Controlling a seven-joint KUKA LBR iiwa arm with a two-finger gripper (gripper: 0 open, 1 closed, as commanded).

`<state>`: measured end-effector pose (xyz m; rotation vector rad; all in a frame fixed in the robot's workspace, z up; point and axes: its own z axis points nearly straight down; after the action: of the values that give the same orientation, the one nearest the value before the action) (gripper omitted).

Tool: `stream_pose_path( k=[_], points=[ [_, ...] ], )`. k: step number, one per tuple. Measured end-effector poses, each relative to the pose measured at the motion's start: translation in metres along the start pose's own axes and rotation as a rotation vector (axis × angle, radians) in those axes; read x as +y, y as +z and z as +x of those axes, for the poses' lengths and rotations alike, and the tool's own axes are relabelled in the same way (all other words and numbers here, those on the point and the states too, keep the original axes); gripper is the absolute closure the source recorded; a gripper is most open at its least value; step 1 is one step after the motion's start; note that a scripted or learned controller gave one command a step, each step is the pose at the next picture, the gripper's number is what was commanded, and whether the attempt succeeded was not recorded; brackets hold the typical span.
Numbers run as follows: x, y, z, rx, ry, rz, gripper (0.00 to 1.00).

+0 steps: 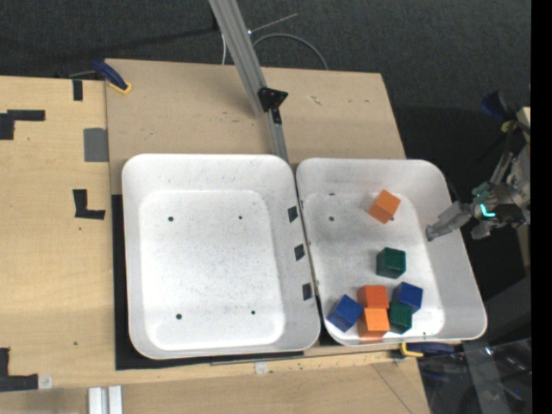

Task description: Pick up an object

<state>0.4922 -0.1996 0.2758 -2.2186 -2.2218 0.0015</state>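
Observation:
The right white bin holds several small cubes. An orange cube lies alone toward the back, and a dark green cube sits in the middle. At the front is a tight cluster: a blue cube, a red-orange cube, an orange cube, another blue cube and a green cube. My gripper hangs over the bin's right rim, right of the lone orange cube and apart from every cube, with nothing seen held in it.
The left white bin lies beside the right one on the wooden bench. A slanted metal bar runs down from the top to the bins' shared back corner. The arm's wrist stands off the bench's right edge.

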Motion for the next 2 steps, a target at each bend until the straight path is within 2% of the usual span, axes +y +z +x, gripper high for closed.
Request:
stream_pose_path(
  k=[1,2],
  points=[
    [0.000,0.000,0.000,0.000,0.000,-0.001,0.00],
    [0.005,0.059,-0.005,0.001,0.001,0.005,0.00]
  ],
)
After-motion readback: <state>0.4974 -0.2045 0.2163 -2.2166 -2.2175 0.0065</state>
